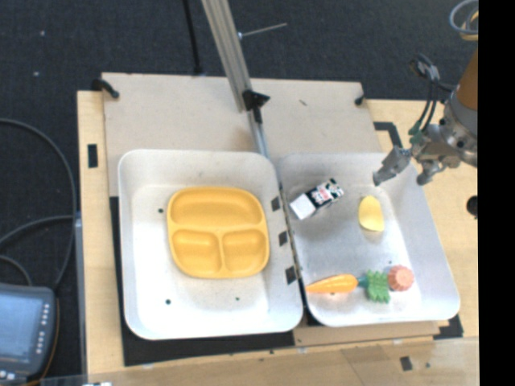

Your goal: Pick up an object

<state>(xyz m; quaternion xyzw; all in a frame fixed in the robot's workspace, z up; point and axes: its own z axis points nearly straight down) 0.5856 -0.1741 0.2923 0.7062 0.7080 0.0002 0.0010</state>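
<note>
The objects for picking lie in the right bin [438, 292]: a small black-and-white carton [316, 199] on its side near the bin's upper left, a pale yellow rounded piece [371, 214] to its right, and along the near edge an orange carrot [331, 285], a green leafy piece [376, 286] and a pinkish round item [401, 277], the last two just beside each other, possibly touching. The left bin [137, 240] holds a yellow divided plate [217, 232] with three compartments, lying flat near its middle. The claw [396, 167] hangs over the upper right part of the right bin, above and to the right of the yellow piece, apart from every object. I cannot tell how the claw is set; nothing shows within it. Both bins rest side by side on the desk [96, 215], with a metal post [229, 47] rising behind them.
</note>
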